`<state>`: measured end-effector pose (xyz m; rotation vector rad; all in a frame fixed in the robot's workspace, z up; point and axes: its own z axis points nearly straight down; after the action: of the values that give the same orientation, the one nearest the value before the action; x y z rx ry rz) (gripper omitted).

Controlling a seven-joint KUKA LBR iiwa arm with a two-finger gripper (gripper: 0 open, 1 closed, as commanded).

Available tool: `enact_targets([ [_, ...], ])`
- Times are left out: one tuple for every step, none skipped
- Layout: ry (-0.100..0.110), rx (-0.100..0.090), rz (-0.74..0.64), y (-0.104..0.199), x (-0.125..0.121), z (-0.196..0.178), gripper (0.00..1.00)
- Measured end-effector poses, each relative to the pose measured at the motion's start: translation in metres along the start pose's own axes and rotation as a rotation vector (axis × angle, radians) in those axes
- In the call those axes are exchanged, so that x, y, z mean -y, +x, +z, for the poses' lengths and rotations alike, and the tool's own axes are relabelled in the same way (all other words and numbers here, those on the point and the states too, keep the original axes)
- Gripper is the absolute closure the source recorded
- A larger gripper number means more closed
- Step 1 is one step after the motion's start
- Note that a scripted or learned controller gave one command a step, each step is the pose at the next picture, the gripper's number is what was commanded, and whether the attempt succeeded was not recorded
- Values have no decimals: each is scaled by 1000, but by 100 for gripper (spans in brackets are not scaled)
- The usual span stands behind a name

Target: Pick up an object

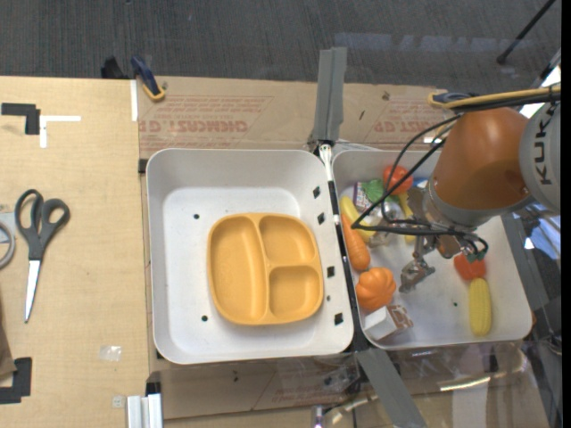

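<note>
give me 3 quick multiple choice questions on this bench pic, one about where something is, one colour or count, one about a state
1. Where does the divided plate lie?
A. in the left bin
B. in the right bin
C. on the cardboard

2. How many compartments does the plate have?
A. two
B. three
C. five

3. Where is the end effector now?
A. over the left bin
B. down inside the right bin among the toy foods
C. over the scissors

Answers:
1. A, the plate sits flat on the floor of the left bin.
2. B, one long section and two smaller ones show.
3. B, it hangs in the right bin, between the small pumpkin and the corn cob.
</note>
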<state>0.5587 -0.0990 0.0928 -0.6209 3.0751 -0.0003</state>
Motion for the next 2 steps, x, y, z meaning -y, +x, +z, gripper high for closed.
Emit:
enact_targets([
  [0, -1, -132, 74, 33, 0, 0],
  [-1, -2, 11, 50, -25, 1, 0],
])
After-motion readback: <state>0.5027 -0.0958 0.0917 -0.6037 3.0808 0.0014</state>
